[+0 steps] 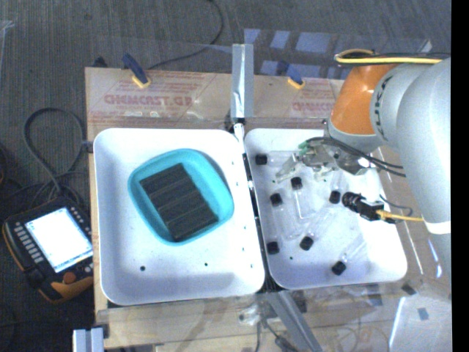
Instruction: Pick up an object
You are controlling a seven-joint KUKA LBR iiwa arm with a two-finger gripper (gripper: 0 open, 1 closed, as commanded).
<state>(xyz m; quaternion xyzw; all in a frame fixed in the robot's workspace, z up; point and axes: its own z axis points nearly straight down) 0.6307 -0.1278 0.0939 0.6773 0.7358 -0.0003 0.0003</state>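
Observation:
Several clear plastic vials with black caps [276, 198] lie scattered in the right white bin [381, 270]. One cap [296, 182] lies just below the gripper and another [261, 158] to its left. My gripper [314, 155] hangs low over the bin's upper middle, among the clear vials, under the grey arm with its orange band [355, 105]. Nothing shows as lifted off the bin floor. In the left white bin [117, 270] rests a blue dish [143, 185] holding a black ribbed block [179, 200].
A metal post [241, 86] stands at the back where the bins meet. A black and yellow cable connector [363, 205] hangs from the arm over the right bin. A teach pendant [47, 244] lies on the floor at left. Blue clamps [135, 68] hold the wooden bench board.

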